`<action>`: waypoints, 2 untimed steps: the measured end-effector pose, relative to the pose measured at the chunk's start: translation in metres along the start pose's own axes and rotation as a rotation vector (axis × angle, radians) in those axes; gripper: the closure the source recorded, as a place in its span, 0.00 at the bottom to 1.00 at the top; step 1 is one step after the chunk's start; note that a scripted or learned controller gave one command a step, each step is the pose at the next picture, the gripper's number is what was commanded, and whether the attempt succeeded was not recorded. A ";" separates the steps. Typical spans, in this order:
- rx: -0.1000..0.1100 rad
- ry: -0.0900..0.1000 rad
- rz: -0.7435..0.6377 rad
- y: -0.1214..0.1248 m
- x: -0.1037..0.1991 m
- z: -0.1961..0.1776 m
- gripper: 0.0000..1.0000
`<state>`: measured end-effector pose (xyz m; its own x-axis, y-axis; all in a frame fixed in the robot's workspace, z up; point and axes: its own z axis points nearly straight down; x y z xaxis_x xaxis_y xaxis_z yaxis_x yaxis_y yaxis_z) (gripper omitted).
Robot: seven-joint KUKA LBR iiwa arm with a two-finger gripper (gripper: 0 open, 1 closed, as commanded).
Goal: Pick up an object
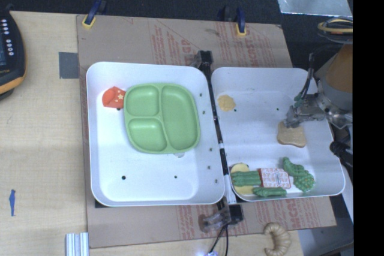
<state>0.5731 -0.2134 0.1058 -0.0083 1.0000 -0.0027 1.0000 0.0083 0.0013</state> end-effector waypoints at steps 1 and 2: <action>0.001 0.000 0.000 0.000 0.000 0.001 0.00; 0.001 0.002 0.007 -0.043 0.001 -0.068 0.00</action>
<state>0.5303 -0.2123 0.1736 -0.0014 1.0000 -0.0003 1.0000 0.0014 0.0006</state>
